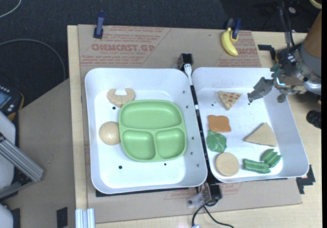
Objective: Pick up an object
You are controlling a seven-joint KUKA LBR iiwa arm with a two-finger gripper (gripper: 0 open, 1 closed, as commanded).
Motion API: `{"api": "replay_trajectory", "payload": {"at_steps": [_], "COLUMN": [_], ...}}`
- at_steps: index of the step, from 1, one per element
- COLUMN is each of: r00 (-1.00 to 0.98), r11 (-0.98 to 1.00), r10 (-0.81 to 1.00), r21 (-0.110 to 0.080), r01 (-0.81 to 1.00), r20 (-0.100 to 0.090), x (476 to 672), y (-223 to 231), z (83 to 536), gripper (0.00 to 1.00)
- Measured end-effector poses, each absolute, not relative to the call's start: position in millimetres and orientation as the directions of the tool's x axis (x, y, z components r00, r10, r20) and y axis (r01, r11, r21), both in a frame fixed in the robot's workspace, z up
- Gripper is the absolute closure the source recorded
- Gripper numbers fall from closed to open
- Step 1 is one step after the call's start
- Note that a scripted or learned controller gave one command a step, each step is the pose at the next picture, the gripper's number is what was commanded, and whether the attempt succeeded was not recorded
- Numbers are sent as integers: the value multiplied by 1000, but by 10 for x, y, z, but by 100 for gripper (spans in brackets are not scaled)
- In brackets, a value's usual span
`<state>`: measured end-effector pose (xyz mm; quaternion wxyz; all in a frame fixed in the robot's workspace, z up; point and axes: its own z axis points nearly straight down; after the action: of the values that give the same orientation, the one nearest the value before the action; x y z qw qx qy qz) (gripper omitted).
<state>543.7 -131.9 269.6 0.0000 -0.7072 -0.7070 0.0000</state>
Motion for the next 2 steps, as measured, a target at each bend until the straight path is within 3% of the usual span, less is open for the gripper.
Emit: {"api": "replay_trajectory", "payload": {"at_steps": [1,2], "r00": [0,-1], "r11": [0,1], "r10": [1000,1000], "r21": [-8,4], "r01": [1000,1000], "r20": [4,-1], "x": [5178,5630], "y": [-890,-981], "z": [774,850], "gripper": [0,0]}}
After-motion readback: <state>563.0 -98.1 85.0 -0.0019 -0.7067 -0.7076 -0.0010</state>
